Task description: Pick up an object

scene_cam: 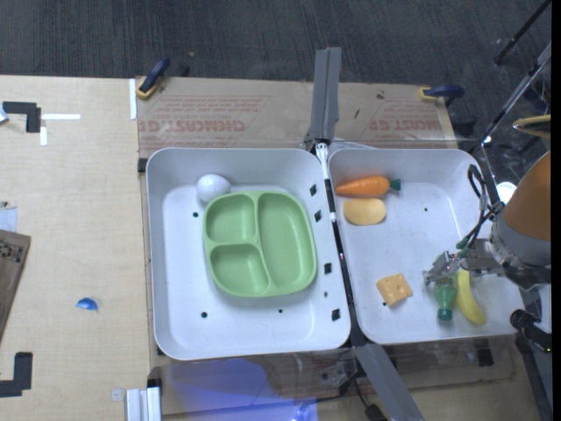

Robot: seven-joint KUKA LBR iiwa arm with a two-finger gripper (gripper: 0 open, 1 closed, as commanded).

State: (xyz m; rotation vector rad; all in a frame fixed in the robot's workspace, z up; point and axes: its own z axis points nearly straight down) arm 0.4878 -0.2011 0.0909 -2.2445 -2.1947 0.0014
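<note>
My gripper hangs low over the front right part of the right bin, reaching in from the right. Directly beneath and in front of it lie a small green bottle and a yellow banana, side by side. It partly covers their upper ends, and I cannot tell if it touches either. An orange cracker-like square lies to the left of the gripper. Farther back in the same bin are an orange carrot and a pale yellow oval piece.
The left bin holds a green divided plate and a small white ball at its back left corner. A grey divider bar stands behind the bins. The arm's orange band rises at the right edge.
</note>
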